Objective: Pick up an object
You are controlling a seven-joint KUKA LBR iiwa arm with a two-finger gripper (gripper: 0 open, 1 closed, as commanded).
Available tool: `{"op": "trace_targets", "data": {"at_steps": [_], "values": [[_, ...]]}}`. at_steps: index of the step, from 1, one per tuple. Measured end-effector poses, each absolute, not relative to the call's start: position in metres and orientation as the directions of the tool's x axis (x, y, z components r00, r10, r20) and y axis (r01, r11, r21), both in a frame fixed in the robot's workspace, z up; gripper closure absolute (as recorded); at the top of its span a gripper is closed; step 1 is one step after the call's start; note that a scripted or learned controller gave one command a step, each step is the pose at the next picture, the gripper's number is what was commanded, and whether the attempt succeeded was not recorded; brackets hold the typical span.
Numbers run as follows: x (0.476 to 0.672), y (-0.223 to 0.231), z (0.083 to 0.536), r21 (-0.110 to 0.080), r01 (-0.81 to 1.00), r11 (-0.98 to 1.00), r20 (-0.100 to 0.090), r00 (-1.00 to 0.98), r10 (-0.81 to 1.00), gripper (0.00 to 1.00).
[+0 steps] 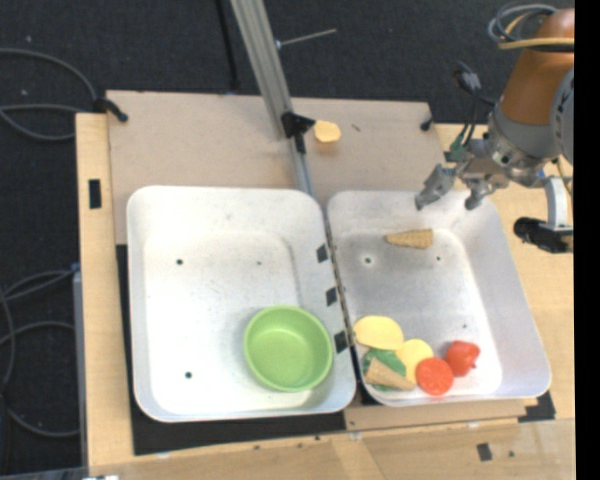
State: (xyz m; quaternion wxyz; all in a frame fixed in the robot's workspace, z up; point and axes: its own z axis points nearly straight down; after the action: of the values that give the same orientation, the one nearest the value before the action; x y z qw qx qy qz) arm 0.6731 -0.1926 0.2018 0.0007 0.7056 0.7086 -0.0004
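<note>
While fingers [450, 192] spread open above, tan ribbed cone [409, 238] flat in right bin [500, 268].

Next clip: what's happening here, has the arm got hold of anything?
No. The gripper hangs open over the far edge of the right bin with nothing between its fingers. The nearest thing is a tan cone lying just below it in that bin. A heap of toy food sits at the bin's near edge. The left bin holds a green bowl. A small yellow piece lies on the bench beyond the bins.
</note>
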Motion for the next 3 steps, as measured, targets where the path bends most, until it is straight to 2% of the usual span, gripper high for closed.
{"op": "trace_targets", "data": {"at_steps": [1,2,3], "values": [[0.673,-0.193,0.202,0.000,1.000,0.005,-0.004,-0.005,1.000,0.00],[0.674,-0.187,0.142,-0.004,1.000,0.006,-0.003,-0.006,1.000,0.00],[0.676,-0.190,0.104,0.006,1.000,0.006,-0.005,-0.006,1.000,0.00]]}}
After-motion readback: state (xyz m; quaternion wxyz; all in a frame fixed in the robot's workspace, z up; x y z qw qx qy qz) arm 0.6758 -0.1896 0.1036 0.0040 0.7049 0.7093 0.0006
